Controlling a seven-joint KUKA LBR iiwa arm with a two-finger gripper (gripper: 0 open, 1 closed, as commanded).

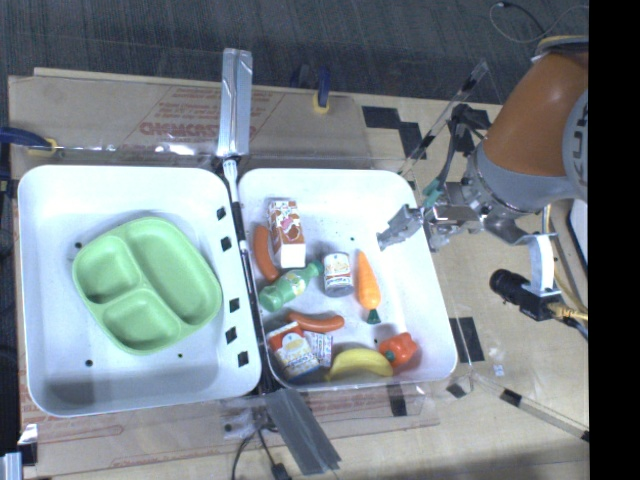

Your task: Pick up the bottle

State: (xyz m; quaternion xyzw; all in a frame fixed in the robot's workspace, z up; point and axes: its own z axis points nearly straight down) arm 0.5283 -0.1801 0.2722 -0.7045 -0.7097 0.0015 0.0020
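The small green plastic bottle [284, 290] lies on its side in the right white bin [432, 298], near that bin's left wall, its pale cap end pointing up-right toward the little grey-lidded tin can [338, 273]. It is crowded: the white and red juice carton [285, 232] sits just above it, an orange-red sausage [263, 252] runs along its upper left, and a second sausage [316, 320] lies just below. An orange carrot with a green tip [368, 283] stands off to the right of the can, and a yellow banana [358, 363], a printed snack packet [299, 350] and a red pepper-like toy [400, 349] fill the near edge.

My gripper [398, 227] hangs over the bin's upper right part, well apart from the bottle, and carries nothing. I cannot tell from this angle how it is set.

I judge the step in hand to be the approach. I want to travel left and toward the near side, above the can, then come down on the bottle's body rather than its cap. I would turn the wrist so the grasp closes across the bottle's short width, one side landing in the gap by the carton, the other by the lower sausage. Dropping in skewed risks nudging the bottle against the wall or catching a sausage instead.

The green sectioned plate [145, 283] in the left white bin [40, 368] plays no part.
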